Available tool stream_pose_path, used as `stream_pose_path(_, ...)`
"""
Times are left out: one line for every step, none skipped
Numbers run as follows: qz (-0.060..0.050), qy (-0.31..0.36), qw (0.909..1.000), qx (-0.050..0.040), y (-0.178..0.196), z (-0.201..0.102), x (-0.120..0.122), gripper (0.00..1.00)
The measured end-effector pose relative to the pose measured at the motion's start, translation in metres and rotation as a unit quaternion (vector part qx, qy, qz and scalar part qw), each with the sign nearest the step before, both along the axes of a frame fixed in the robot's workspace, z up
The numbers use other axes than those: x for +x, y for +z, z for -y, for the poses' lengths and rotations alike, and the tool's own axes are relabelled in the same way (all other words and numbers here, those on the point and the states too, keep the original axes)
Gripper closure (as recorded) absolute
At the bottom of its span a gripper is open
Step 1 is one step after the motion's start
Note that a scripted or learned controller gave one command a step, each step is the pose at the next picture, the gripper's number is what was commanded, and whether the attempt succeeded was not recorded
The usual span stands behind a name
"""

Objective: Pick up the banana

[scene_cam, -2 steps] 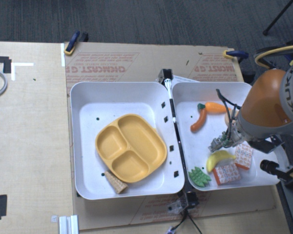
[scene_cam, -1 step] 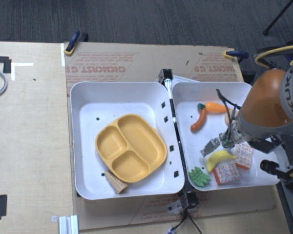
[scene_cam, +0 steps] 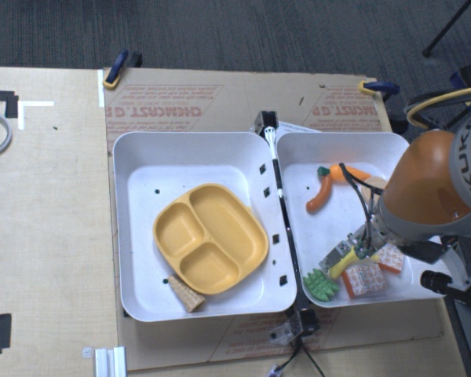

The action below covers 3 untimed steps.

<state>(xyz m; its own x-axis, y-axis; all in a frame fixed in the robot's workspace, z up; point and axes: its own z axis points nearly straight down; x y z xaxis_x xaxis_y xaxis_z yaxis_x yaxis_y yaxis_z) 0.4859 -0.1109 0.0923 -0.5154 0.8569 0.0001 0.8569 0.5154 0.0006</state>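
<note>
The banana (scene_cam: 345,262) lies in the right bin (scene_cam: 298,210), a short yellow piece slanting up toward my gripper (scene_cam: 352,250). Its upper end sits right at my fingertips, and the rest runs down and to the left from them. I cannot tell how far my jaws stand apart, nor whether the banana is between them; my wrist and cables cover that spot.

There are 2 white bins, side by side.

In the right bin, where I hang, I count these:
- 1 banana, just below and left of my jaws.
- 1 green leafy toy (scene_cam: 321,286), further down and left, just beyond the banana's lower end.
- 2 small reddish cartons: 1 (scene_cam: 365,279) just below my jaws, touching or nearly touching the banana, and 1 (scene_cam: 390,258) to my right.
- 1 sausage (scene_cam: 319,195), orange-red and curved, well above my jaws and a little left.
- 1 carrot (scene_cam: 347,173), orange with a green tip, above the sausage toward the far wall.

In the left bin (scene_cam: 133,210), well apart from my jaws across the shared wall, I count 2 things:
- 1 yellow plate (scene_cam: 210,238) with 3 compartments, lying tilted in the middle of the bin.
- 1 brown cracker-like piece (scene_cam: 187,294), partly tucked under the plate's near edge.

My orange band (scene_cam: 428,183) sits over the right bin's right side.
</note>
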Motion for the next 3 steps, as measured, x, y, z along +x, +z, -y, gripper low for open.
stream_pose_path(0.002,-0.002,1.0000,-0.0005,0.0100,0.0005,0.0014,1.00)
stream_pose_path(0.001,0.281,0.9596,-0.0006,0.0003,0.0039,-0.0072,1.00)
stream_pose_path(0.003,0.280,0.9601,-0.0013,0.0102,0.0044,-0.0055,1.00)
